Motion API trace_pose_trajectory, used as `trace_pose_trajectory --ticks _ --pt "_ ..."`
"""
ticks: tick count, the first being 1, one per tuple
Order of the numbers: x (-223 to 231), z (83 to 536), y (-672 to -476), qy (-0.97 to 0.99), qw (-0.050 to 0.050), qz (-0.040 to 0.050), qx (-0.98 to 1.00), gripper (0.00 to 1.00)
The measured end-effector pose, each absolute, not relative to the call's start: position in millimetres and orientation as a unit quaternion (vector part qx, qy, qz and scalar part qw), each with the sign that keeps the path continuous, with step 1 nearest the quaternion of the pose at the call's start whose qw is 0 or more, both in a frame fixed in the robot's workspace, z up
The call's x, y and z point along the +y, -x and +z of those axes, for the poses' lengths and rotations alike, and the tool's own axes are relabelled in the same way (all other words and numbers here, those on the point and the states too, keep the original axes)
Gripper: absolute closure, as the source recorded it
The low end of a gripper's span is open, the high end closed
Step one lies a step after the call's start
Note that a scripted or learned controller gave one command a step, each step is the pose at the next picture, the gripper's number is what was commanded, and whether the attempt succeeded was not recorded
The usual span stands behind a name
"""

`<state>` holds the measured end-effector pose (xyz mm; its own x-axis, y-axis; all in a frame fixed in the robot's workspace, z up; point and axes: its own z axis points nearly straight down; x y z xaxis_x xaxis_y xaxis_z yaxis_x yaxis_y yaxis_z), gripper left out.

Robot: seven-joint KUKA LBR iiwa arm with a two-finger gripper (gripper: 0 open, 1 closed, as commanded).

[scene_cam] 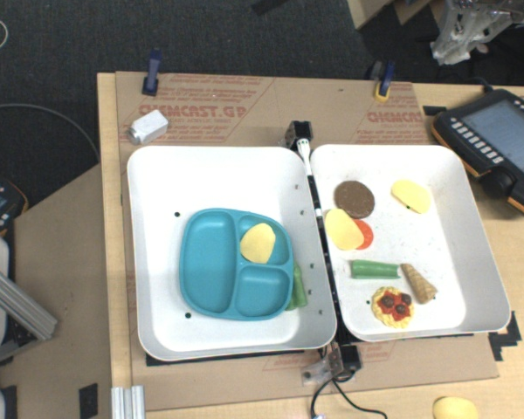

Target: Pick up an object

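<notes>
Left bin: a shallow white plastic bin (153, 234) sits on the left half of the cardboard-covered surface (244, 103), its right wall touching the other bin.
Left bin contents: a teal plastic plate with three compartments (211, 264) lies flat near the middle; a yellow round toy chip (258, 243) rests in its upper right compartment, overlapping the divider; a thin green toy piece (298, 288) lies against the plate's right rim, between plate and bin wall.
Right bin: a second shallow white plastic bin (472, 234) sits beside the first, tilted slightly clockwise.
Right bin contents: a brown round toy patty (355, 198) near the upper left; a yellow toy slice (411, 195) to its right, well apart; a yellow oval toy piece (341, 229) overlapping a red-orange round slice (363, 233) just below the patty; a green toy bean pod (373, 269) lying level below them; a tan toy cone (419, 284) touching the pod's right end; a small toy pizza with red toppings (393, 306) near the front wall.
Surface: a small white block (148, 127) lies beyond the left bin's far corner.
Gripper: cannot tell whether spread or pressed together.
</notes>
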<state>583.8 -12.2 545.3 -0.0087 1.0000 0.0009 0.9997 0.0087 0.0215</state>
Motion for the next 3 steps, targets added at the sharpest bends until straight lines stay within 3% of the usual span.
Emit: trace_pose_trajectory --ticks 1,2,3 --pt "-35.2 421.5 -543.2 -0.709 -0.005 -0.0048 0.706 1.0" --pt "19.6 542.8 -547.8 -0.705 0.005 0.0068 0.71 1.0" --pt "16.8 546.6 -548.2 -0.706 0.003 0.0023 0.708 1.0"
